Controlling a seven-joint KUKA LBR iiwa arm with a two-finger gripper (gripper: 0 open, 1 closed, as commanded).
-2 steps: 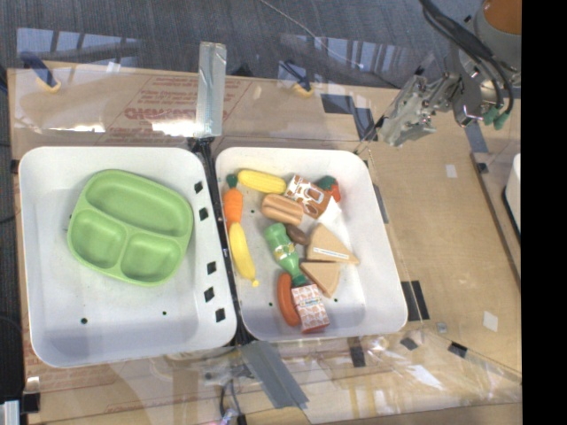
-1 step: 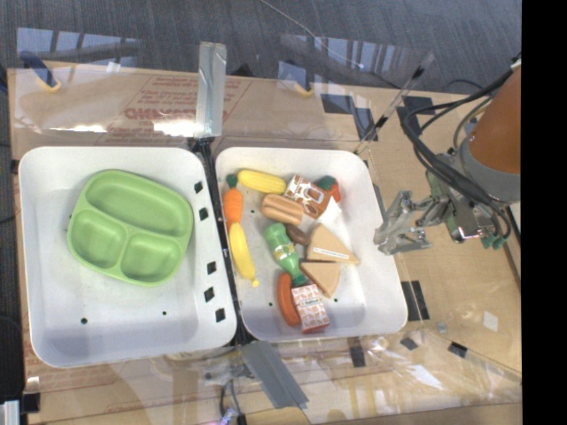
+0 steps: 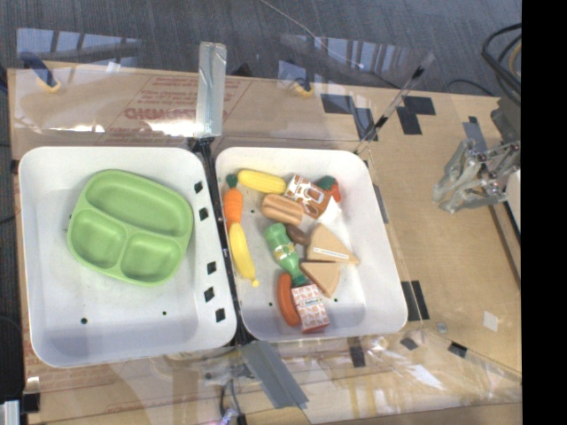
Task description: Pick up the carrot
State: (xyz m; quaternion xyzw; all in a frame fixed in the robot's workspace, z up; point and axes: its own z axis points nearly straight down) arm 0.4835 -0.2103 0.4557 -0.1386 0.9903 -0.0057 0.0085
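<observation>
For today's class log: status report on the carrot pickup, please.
Gripper outside the bins, right. Carrot in right bin, left edge, beside banana. Not yet grasped.

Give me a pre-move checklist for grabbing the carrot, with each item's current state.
1. Carrot in view, by the right bin's left wall: ok.
2. Carrot top uncovered: ok.
3. Room beside carrot: not ok; banana lies right below it, wall close on the left.
4. Gripper over the carrot: not ok; it sits outside the bin, to the right.
5. Gripper free of any object: cannot tell.
6. Path across the bin unobstructed: ok; the toys lie low.
</observation>
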